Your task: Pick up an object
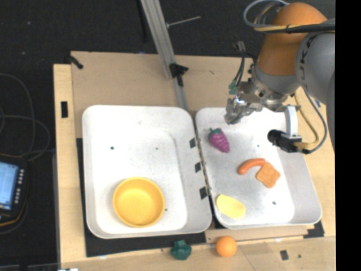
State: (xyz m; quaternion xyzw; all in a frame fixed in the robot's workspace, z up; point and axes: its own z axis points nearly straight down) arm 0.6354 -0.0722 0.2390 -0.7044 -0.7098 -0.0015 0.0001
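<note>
Four items in right bin (293, 208), one yellow bowl (139, 201) in left bin (96, 151), gripper (234, 116) state unclear

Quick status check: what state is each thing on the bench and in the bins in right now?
Gripper: above right bin's far-left corner, holding nothing.
Purple grapes: lying in right bin, free.
Orange sausage: lying touching the orange cracker.
Yellow piece: flat, near edge.
Yellow bowl: upright in left bin.
</note>
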